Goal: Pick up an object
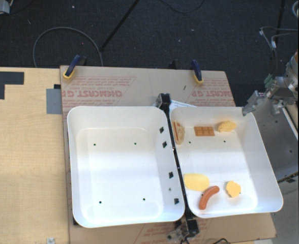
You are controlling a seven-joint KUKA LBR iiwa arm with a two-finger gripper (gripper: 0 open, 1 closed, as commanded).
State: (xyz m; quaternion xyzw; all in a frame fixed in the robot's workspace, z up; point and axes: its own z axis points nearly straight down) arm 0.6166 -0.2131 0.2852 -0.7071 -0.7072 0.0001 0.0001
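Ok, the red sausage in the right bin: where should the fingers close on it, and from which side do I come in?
Grip the sausage at its middle, coming straight down, fingers closing across its narrow width. It lies flat and diagonal, slightly curved, so turn the gripper square to that line. The yellow piece sits close by its upper end, so probably stay toward the middle or lower half.

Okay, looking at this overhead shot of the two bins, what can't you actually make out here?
- Pincer: in the camera view, small and dim at the right bin's far corner; open or shut is unclear.
- Arm: cut off by the right edge.
- Item against the divider: seen edge-on, identity unclear.
- Yellow pieces: too small to identify.
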